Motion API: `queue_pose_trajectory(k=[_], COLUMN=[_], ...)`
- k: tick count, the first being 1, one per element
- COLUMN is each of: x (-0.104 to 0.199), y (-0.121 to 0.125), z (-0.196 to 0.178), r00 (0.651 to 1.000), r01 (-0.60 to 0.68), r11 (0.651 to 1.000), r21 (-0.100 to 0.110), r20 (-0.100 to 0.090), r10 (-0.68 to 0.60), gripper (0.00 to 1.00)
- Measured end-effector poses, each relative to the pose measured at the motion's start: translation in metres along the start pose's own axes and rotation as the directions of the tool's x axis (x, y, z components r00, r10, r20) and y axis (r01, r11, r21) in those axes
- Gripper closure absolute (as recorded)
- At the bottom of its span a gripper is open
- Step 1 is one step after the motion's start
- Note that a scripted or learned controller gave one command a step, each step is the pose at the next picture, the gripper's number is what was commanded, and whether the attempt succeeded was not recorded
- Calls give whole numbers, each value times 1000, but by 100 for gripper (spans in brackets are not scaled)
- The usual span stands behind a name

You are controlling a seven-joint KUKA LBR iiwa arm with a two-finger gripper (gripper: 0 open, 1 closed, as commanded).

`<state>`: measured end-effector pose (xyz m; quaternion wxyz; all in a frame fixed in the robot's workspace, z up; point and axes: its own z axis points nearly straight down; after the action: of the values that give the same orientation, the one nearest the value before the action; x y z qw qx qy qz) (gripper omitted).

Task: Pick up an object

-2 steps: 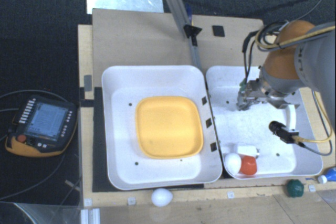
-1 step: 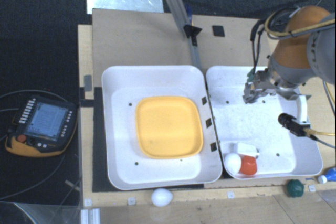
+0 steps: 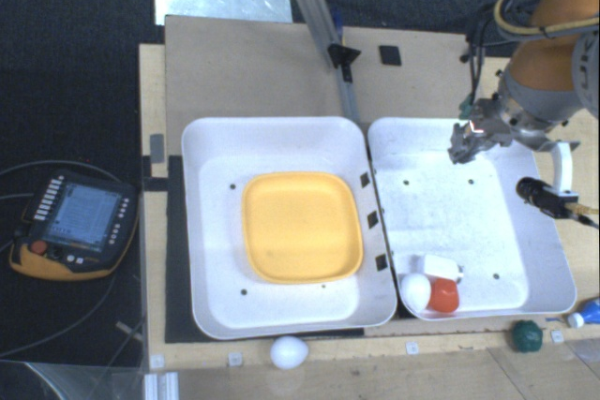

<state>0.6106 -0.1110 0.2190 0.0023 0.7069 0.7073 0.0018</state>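
Note:
In the right bin (image 3: 450, 211) a small cluster lies at the front left corner: a white egg-like ball (image 3: 414, 288), a red-orange object (image 3: 443, 295) and a small white block (image 3: 441, 268). My gripper (image 3: 464, 145) hangs over the back of the right bin, well away from that cluster, and I see nothing between its fingers. A yellow square plate (image 3: 302, 226) fills the middle of the left bin (image 3: 211, 201).
A white egg (image 3: 289, 352) lies on the bench in front of the left bin. A dark green ball (image 3: 527, 335) sits at the front right. A teach pendant (image 3: 70, 225) rests at the far left. A grey pole (image 3: 314, 0) slants down to the bins' back edge.

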Motion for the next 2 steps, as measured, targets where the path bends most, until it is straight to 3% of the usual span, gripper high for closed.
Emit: queue_pose_trajectory(k=[1,2], x=[0,57], y=[0,-4], z=[10,13], r00=[1000,1000], r01=[0,4], r11=[1000,1000], r21=[5,6], r20=[0,-1], r10=[0,-4], gripper=[100,100])
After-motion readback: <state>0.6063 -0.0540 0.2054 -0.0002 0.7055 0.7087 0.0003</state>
